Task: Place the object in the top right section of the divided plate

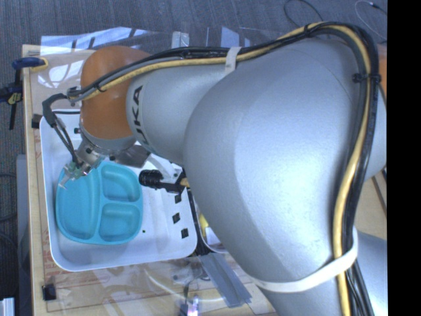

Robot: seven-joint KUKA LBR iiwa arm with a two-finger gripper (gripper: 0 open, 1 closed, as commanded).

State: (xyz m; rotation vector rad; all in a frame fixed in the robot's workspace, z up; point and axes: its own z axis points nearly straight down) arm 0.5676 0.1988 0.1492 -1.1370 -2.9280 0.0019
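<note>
Nearest the lens, the grey arm (276, 163) is seen as one broad link spread across the right and middle of the view, with a black and yellow cable run along its upper edge. From there it is bent leftward and down, past the orange band (108, 91), so that the wrist is carried over the far left part of the left bin (161, 245). The end effector (77, 166) is pointed down at a slant, its tip at the far left rim of the blue divided plate (85, 216). Whether it is apart or together cannot be told, as the tip is small and blurred.

A small greenish object (71, 174) is seen right at that tip, over the plate's far left edge; whether it is gripped or only touched cannot be told.

The plate is set in the left half of the bin, close to the left wall and near the front rim. Bare white floor is left to the plate's right, where small black squares (177, 216) are marked, and this strip is overhung by the arm. One large compartment is moulded on the plate's left and two smaller ones on its right.

The bin is carried on the worktop (105, 278), and a blue clamp (26, 63) is fixed at the worktop's far left corner.
</note>
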